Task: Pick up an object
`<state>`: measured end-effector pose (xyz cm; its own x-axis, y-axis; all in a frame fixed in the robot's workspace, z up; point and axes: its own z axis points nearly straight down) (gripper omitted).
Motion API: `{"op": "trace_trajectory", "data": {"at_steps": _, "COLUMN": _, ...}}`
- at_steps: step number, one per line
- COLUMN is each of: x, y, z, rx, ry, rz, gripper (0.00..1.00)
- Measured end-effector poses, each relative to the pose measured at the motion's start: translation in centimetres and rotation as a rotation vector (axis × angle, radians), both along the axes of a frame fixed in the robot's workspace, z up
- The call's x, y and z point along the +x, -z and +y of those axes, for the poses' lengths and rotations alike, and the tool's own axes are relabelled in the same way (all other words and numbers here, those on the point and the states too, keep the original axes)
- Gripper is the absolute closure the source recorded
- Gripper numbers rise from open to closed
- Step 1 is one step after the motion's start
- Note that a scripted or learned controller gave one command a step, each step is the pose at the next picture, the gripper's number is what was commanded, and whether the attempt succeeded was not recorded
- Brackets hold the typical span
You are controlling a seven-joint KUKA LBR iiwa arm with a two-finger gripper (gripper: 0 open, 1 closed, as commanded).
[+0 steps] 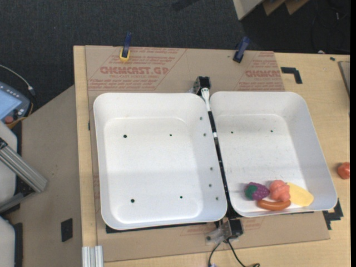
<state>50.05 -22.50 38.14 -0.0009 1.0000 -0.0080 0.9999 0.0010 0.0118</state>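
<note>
Four small toys crowd the right bin's (311, 143) lower right corner: purple piece (256, 191), pink piece (280, 189), yellow piece (301, 195), orange sausage (273, 204) against the near rim. Left bin (105, 149) lies beside it.

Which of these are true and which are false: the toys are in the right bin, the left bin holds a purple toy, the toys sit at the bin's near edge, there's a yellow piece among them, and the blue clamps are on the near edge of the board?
1. The toys are in the right bin. True.
2. The left bin holds a purple toy. False: the purple toy lies in the right bin.
3. The toys sit at the bin's near edge. True: they cluster in its near corner.
4. A yellow piece is among them. True, beside the pink toy and the orange sausage-shaped toy.
5. The blue clamps are on the board's near edge. False: they grip its far edge.
</note>
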Motion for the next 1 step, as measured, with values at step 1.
{"op": "trace_trajectory", "data": {"at_steps": 1, "x": 0.07, "y": -1.05, "z": -0.03, "rx": -0.003, "ry": -0.001, "rz": -0.004, "gripper": 1.0}}
